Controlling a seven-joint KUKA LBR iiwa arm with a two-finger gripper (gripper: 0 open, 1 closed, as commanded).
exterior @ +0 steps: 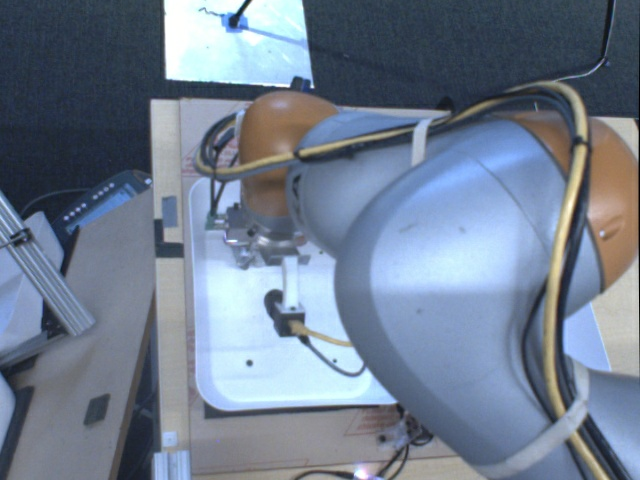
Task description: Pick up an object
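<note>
My gripper [247, 248] hangs low over the far left part of the left white bin [225, 368], below the orange wrist band [270, 153]. The grey arm [450, 298] covers most of the view and hides the right side of this bin. A small green thing [212, 219] peeks out at the bin's left wall, just left of the gripper's metal body. A tiny dark speck [249, 362] lies on the bin floor near the front. I see nothing held in the gripper.
The bin sits on a wooden bench [170, 298]. A grey device [100, 203] and a metal rail [40, 278] stand off the bench to the left. A pale sheet [235, 28] lies on the dark floor behind.
</note>
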